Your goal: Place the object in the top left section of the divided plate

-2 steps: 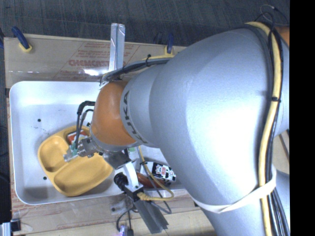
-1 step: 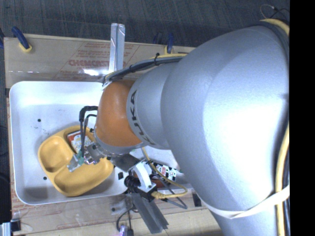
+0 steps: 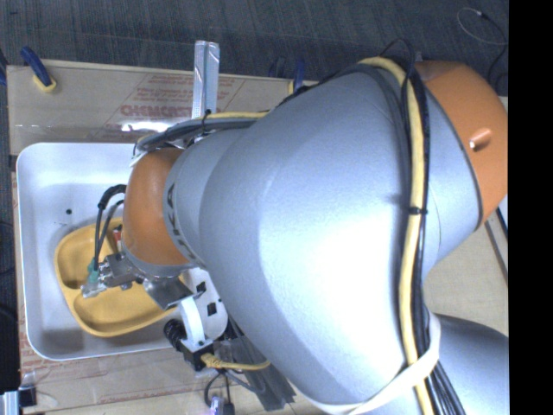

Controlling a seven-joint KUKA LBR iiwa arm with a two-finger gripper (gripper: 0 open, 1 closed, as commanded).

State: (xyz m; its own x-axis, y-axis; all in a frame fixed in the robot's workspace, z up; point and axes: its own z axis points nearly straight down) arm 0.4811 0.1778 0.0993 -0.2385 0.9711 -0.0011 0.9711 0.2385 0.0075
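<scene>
Big chunky grey arm with glossy orange bands, a yellow cable and a black one running alongside, white wrist block.

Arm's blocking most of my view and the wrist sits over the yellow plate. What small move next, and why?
Probably lift the gripper slightly off the yellow divided plate in the white bin. The arm hides the plate's sections, so placement cannot be confirmed from here.

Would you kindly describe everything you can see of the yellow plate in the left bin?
The yellow plate looks like smooth, glossy plastic with a raised rim and rounded corners. It lies flat in the white bin, toward its lower left part. The arm's orange band and the end effector above it cover most of its right side, so its dividers are hard to make out.
</scene>
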